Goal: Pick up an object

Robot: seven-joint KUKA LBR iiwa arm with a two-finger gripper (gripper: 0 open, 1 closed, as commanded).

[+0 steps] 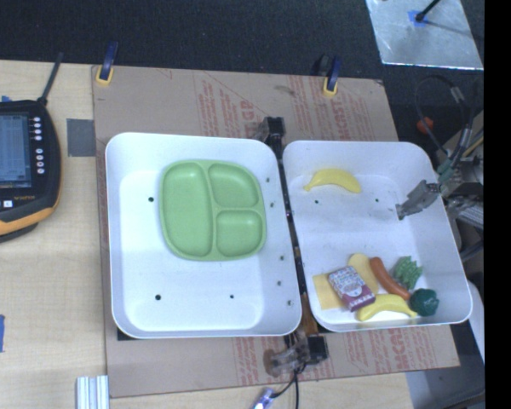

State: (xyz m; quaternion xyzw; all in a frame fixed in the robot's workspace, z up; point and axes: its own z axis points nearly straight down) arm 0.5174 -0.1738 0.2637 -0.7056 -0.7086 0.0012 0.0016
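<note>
Now | gripper (406, 210) at right bin's (324, 156) three o'clock edge, finger state: cannot tell | banana (332, 180) lies apart at eleven o'clock, likeliest pick | other toys (375, 288) crowd six o'clock corner

A curved yellow plastic banana (333, 180) lies alone on its side near the far edge of the right-hand shallow white bin (439, 245). The other pieces crowd the bin's near corner: a flat pale yellow cheese-like slab (322, 290) with a small purple and white packet (352, 286) lying on it, a second yellow banana-like piece (385, 311) along the near wall, an orange-red sausage-shaped piece (387, 277) lying at a slant, a leafy green vegetable piece (407, 271), and a dark green rounded piece (424, 302) touching the near wall.
</note>
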